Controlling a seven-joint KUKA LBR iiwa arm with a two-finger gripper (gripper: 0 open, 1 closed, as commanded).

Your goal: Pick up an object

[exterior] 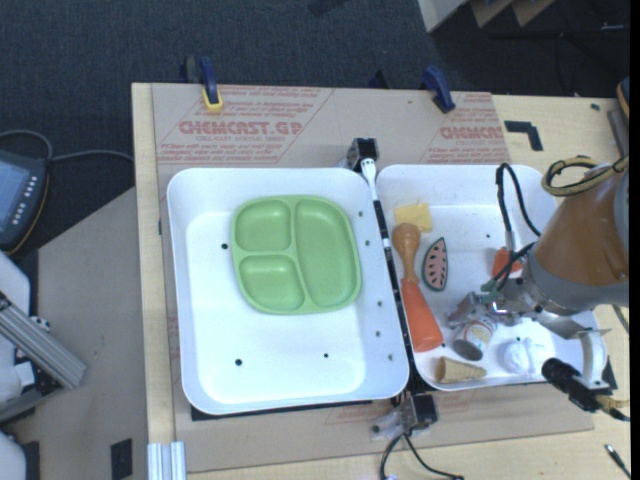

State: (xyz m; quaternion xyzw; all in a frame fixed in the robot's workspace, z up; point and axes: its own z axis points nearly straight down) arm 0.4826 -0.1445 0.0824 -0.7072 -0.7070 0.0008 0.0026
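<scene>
From the single overhead view, two shallow white bins are seen side by side on a board-covered surface (300, 118), the left bin (200, 268) carrying a smooth green divided plate (296, 254) that lies flat near its upper middle. The small things that could be picked are gathered in the right bin (450, 183), probably so that the arm can reach them from its side: a wooden-handled tool (408, 248) laid along the bin's left wall, an orange carrot-shaped piece (422, 320) just below it, a pale yellow block (414, 214), a flat watermelon slice (435, 264), a tan cone (462, 371) at the lower edge and a small round white piece (516, 356). The hand (482, 320) is lowered among this clutter, near a grey rounded piece (468, 347). Whether it is spread or pressed together cannot be told, and nothing is seen to be gripped. The grasp is judged to be not yet secured.
</scene>
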